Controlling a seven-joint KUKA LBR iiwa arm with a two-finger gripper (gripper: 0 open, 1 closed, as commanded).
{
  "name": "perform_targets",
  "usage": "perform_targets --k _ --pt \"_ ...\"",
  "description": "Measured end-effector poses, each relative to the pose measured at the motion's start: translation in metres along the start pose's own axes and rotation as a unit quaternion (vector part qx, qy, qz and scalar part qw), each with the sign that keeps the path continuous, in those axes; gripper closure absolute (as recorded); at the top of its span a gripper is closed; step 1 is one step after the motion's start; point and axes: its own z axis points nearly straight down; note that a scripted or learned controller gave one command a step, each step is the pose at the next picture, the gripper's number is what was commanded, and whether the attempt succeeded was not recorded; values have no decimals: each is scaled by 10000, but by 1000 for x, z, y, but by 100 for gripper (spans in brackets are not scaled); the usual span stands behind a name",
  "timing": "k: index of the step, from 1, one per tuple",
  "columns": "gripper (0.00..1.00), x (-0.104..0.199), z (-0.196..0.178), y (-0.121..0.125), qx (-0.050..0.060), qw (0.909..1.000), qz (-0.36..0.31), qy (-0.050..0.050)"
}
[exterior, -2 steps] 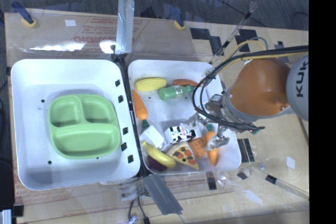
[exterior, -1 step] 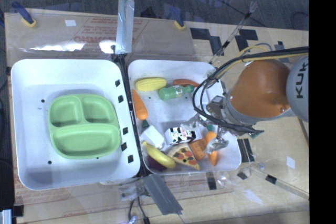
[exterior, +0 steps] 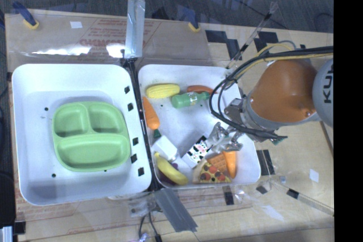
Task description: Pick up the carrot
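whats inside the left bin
The left bin holds a green divided plate, lying flat with nothing visible in its compartments. What lies under the plate is covered.

Left bin (exterior: 34, 122): green divided plate (exterior: 89, 134), lying flat near the middle. Right bin (exterior: 170, 72): corn cob (exterior: 163, 90) at the far edge, green bottle (exterior: 189, 100) just beside it, a red item (exterior: 199, 88) behind the bottle. Near edge: banana (exterior: 171, 170), pizza slice (exterior: 211, 170), white block (exterior: 165, 148), black-and-white spotted piece (exterior: 198, 149).
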Motion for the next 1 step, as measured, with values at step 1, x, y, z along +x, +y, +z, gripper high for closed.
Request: perform_targets --k 1 --pt "0 1 1 1 -14 10000 3 9"
